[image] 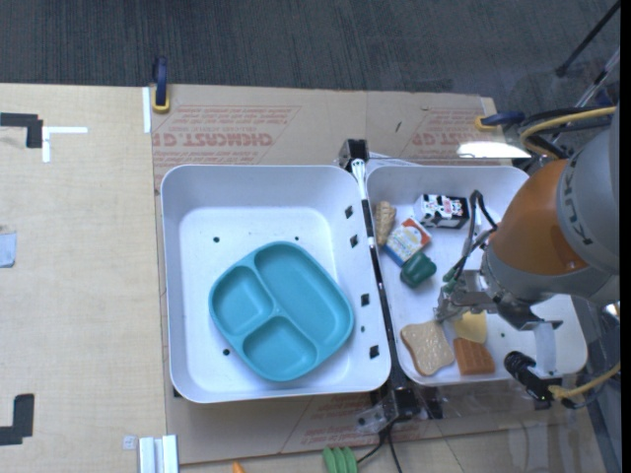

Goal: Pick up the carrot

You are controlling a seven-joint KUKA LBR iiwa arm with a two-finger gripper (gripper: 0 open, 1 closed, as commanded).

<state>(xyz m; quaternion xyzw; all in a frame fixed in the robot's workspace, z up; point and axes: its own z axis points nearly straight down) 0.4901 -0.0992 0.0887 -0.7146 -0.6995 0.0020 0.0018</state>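
While the gripper [455, 306] hangs low in the right bin [552, 190], whether it is open or closed cannot be told. At its 5 o'clock lies the carrot [474, 357], an orange wedge touching the toast slice [427, 348] at 7 o'clock. Judged a light, stiff, smooth plastic toy, it should be gripped across its narrow width. A yellow cheese block [471, 326] adjoins it. At 9 o'clock, the left bin [197, 200] holds a teal divided plate [281, 310].

A teal tray [281, 310] sits in a white bin [187, 264]; beside the gripper [455, 304], a green toy [418, 270] and tan bread [426, 348].
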